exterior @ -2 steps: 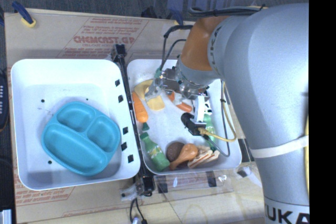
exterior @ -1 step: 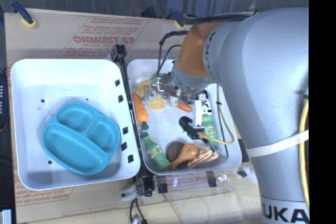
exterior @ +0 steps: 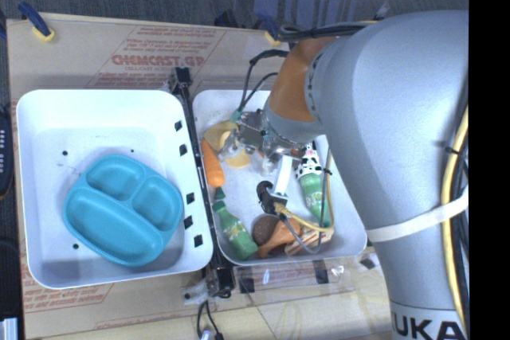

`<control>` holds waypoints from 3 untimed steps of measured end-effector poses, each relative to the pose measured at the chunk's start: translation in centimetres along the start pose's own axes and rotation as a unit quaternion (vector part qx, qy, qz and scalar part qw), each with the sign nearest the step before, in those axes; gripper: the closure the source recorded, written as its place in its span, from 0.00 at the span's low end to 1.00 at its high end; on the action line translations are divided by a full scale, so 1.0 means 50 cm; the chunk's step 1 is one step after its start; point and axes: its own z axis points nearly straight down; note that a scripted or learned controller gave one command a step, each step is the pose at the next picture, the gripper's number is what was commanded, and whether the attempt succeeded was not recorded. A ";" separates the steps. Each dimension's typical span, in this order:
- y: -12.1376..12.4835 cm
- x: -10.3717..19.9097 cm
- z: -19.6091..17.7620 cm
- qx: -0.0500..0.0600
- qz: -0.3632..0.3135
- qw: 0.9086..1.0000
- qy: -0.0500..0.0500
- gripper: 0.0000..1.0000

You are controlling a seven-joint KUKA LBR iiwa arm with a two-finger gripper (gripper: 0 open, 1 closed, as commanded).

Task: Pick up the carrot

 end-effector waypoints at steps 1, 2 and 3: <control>-0.002 0.001 -0.019 0.004 -0.004 1.000 0.000 1.00; -0.115 0.109 -0.204 -0.004 0.203 0.979 0.003 1.00; -0.278 0.171 -0.194 0.000 0.237 0.971 0.001 1.00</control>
